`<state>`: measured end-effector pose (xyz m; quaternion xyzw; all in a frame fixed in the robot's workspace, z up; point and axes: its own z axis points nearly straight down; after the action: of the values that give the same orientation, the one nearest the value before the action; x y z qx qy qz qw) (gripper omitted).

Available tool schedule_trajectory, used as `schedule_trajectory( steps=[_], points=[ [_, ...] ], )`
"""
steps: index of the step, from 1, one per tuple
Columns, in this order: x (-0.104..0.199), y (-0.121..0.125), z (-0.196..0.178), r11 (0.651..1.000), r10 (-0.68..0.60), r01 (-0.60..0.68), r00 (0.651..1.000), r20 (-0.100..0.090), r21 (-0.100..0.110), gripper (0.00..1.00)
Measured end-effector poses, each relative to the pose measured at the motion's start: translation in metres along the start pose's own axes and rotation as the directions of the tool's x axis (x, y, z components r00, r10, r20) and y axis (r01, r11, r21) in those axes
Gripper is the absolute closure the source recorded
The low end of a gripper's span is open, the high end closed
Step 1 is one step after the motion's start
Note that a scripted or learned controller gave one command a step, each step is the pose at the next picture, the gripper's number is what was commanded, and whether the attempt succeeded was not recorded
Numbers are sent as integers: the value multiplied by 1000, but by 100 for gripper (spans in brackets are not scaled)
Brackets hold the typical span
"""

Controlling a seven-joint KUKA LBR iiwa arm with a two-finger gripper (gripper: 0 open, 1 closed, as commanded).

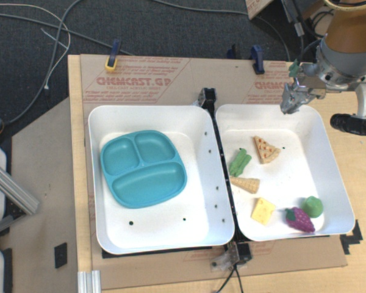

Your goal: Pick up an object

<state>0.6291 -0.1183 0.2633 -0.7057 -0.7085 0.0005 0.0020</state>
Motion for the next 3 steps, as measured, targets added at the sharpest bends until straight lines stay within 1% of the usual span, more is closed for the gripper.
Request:
schedule_trajectory(
  steps=[1, 2, 3],
  points=[
    [49, -8, 18, 1000, -1, 1, 1000, 0, 1, 100],
    [99, -13, 13, 1000, 0, 0, 1000, 0, -1, 100],
    [155, -30, 26, 1000, -1, 1, 1000, 0, 1, 100]
  ],
)
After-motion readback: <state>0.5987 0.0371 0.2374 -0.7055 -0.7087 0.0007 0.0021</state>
